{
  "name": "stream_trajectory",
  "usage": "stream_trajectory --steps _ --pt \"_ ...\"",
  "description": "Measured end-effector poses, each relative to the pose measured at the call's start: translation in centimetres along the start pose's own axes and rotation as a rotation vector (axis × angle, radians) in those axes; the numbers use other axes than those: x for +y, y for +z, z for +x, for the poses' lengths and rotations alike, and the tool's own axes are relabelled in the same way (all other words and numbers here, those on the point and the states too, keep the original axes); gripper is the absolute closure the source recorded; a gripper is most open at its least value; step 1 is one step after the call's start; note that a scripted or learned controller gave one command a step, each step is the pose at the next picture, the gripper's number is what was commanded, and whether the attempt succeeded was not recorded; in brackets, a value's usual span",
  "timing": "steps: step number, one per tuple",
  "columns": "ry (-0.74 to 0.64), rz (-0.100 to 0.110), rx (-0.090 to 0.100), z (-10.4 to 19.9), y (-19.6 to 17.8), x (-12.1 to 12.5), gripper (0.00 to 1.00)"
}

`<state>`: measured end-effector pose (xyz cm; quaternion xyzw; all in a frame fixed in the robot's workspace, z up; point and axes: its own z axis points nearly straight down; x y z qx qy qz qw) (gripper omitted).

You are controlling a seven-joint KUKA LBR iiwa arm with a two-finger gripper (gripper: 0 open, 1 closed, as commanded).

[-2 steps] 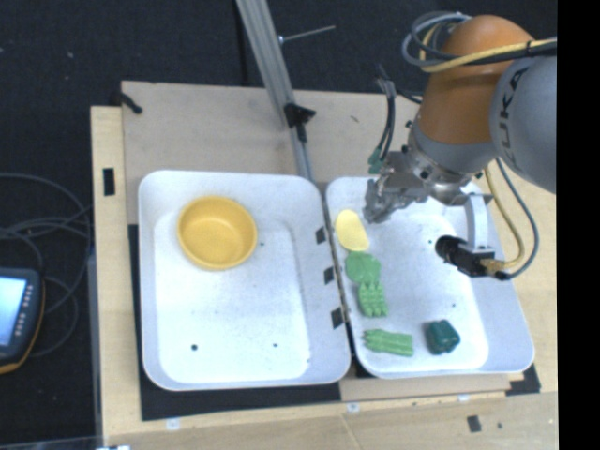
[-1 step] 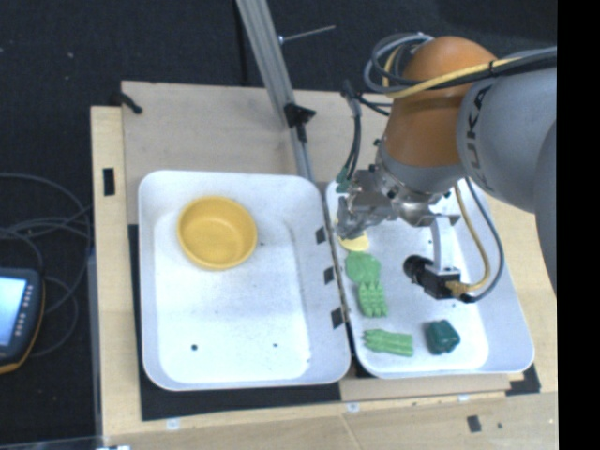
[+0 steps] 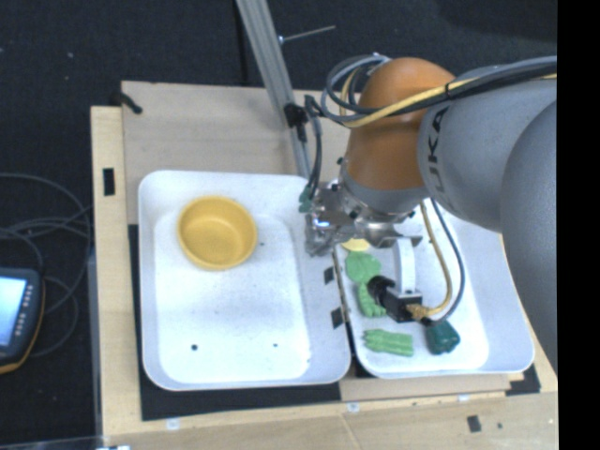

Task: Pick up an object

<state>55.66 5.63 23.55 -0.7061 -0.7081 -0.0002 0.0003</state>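
While the grey arm (image 3: 487,148) with its orange band (image 3: 398,125) reaches in from the right, its wrist hangs low over the near-left part of the right bin (image 3: 497,331), close to the seam between the two bins. The jaws (image 3: 352,237) sit under the wrist body, which hides them, so whether they are released or clenched I cannot tell, and nothing can be seen between them.

Just below the wrist, inside the right bin, lies a cluster of small things. A pale yellow piece (image 3: 356,247) touches the upper edge of a light green lump (image 3: 361,268). Below that, a dark green shape (image 3: 375,293) lies against a black part of the tool. Nearer the front wall a ridged green object (image 3: 389,342) lies flat, and just to its right rests a teal object (image 3: 443,337), near the end of a yellow cable (image 3: 457,284).

The left bin (image 3: 225,345) holds a yellow bowl (image 3: 217,232), upright in its far-left area, well apart from the arm. Both bins rest on the counter (image 3: 187,111).
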Motion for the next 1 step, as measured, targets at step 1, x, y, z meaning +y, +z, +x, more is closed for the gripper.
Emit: stream_trajectory --steps 1 --pt "0.003 -0.001 -0.001 -0.21 -0.03 0.04 0.00"
